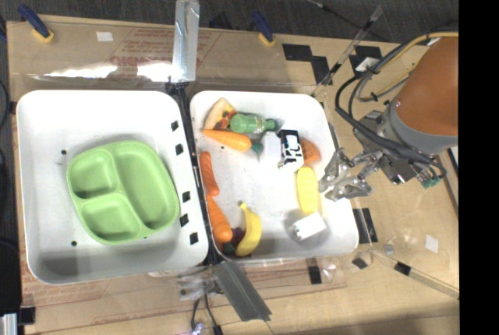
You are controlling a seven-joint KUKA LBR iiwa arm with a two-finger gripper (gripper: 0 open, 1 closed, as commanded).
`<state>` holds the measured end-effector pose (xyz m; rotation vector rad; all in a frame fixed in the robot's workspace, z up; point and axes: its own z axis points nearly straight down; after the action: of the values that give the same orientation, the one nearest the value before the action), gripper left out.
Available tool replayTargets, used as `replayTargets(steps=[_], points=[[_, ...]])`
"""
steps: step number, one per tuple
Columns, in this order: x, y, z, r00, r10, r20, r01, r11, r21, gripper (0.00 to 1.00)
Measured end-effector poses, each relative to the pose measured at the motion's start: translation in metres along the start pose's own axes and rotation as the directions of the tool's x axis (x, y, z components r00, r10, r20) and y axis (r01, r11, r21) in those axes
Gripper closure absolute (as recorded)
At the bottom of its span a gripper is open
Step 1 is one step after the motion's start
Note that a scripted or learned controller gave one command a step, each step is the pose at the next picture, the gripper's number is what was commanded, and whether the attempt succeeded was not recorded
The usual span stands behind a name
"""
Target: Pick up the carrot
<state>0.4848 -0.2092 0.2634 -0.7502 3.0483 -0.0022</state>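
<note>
The carrot [227, 140], orange and tapered, lies on its side in the upper left part of the right bin [269, 189]. It rests just below a green bottle [251, 124] and a yellow wedge [219, 112]. My gripper [343, 178] hangs over the right rim of that bin, well to the right of the carrot and apart from it. Nothing of the carrot is near it.
Two more orange sticks [207, 173] [219, 221] lie along the right bin's left wall. A banana [249, 230], a yellow block [308, 190], a white block [308, 227] and a black-and-white packet [290, 147] share that bin. A green divided plate [122, 190] sits in the left bin [47, 119].
</note>
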Motion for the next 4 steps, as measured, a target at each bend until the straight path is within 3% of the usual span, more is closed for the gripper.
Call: replayTargets(steps=[3,4], points=[[-0.005,0.000,-0.032,1.000,-0.010,0.005,0.010,1.000,0.006,1.00],[-0.003,-0.002,-0.010,0.914,-0.406,-0.001,0.406,0.914,-0.004,1.00]])
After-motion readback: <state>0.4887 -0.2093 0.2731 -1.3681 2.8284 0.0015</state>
